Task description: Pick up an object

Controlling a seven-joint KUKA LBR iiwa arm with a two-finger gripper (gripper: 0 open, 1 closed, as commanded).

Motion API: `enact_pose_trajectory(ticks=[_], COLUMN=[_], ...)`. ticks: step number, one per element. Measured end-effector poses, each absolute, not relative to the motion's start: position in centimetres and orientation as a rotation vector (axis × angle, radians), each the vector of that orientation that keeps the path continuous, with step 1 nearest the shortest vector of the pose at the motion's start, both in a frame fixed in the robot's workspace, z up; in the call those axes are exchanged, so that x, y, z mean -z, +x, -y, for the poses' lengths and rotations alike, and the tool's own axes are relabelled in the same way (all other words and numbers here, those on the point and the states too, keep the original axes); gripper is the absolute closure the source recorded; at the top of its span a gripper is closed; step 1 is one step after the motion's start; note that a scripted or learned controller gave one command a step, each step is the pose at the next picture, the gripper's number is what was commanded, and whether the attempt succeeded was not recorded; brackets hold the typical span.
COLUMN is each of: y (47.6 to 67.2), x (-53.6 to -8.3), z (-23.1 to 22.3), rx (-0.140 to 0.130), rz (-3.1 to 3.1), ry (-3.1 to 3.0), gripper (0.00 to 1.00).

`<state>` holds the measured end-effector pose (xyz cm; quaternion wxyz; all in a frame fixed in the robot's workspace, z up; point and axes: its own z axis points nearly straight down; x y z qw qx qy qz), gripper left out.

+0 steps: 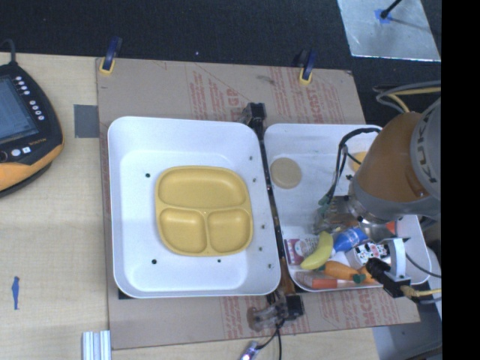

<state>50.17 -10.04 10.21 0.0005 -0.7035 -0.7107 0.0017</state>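
At the bench's left edge lies a teach pendant [22,130], black with an orange rim, cut off by the frame. A sheet of brown cardboard [187,88] covers the middle of the bench, held at its far edge by two blue-and-yellow clamps [110,55].

The left bin [124,201] sits on the cardboard's left half. In its centre rests a yellow divided plate [204,208], one wide compartment on the far side and two smaller ones on the near side.

The right bin [300,137] touches it along their shared edge. Near its far left corner lies a tan round disc [286,173], flat on the floor. Along the near edge is a crowd of small things: a crumpled wrapper with red print [297,249] at the near left corner, then a yellow banana [318,253] whose long axis runs slantwise, its upper end pointing toward the far right and its lower end toward the near left. Just beside it on the near side lies an orange carrot [341,270], its length running along the bin's near edge, with a thin red piece [324,283] in front of it. A blue object [349,239] lies just right of the banana's upper end, partly under the arm.

The grey and orange arm [397,167] covers the bin's right part. The gripper [335,217] hangs low over the pile near the banana's upper end; its fingers are lost in the clutter, so whether they are spread or closed cannot be told.
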Motion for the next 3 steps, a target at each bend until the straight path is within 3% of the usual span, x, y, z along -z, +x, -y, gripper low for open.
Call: enact_pose_trajectory(ticks=[1,2,3], y=[50.6,50.5,50.4], x=[-19.2,-19.2,-11.8], z=[5.5,5.5,9.6], rx=[-0.001,-0.001,-0.007], rz=[2.226,2.225,2.226], ry=[-2.215,-2.216,-2.212], gripper=[1.00,0.00,0.00])
